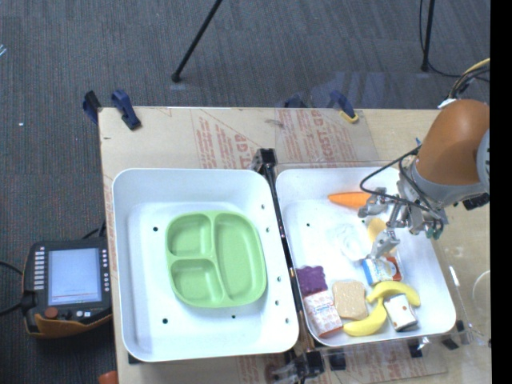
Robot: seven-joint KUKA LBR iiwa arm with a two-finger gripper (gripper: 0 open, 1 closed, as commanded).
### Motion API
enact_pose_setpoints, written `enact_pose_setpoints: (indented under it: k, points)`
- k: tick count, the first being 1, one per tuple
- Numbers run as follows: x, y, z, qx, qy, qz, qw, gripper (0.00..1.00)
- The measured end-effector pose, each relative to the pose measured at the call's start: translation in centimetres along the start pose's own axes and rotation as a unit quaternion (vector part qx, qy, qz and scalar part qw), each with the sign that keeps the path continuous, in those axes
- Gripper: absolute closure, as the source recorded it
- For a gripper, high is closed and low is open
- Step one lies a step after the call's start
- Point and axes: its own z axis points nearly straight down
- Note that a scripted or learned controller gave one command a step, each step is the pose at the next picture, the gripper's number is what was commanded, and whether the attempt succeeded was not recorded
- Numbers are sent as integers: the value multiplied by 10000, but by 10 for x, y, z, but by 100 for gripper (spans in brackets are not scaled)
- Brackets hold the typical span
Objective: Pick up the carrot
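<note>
The gripper (pixel 390 238) hangs over the right bin (pixel 292 184), fingers pointing down; whether the jaws are spread or pressed together cannot be told. Nothing is visibly held. The carrot (pixel 349 200) lies just to the far left of it, near the bin's far wall. It is probably a light, stiff, smooth, tapered toy: grip across its thick middle.

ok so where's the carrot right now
The carrot lies in the right bin, near its far edge, just left of the hand.
</note>
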Motion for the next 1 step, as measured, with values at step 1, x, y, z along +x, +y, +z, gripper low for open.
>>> enact_pose_setpoints:
  k: [1]
  points:
    - [-19,29,1,31,65,1824,9832,0]
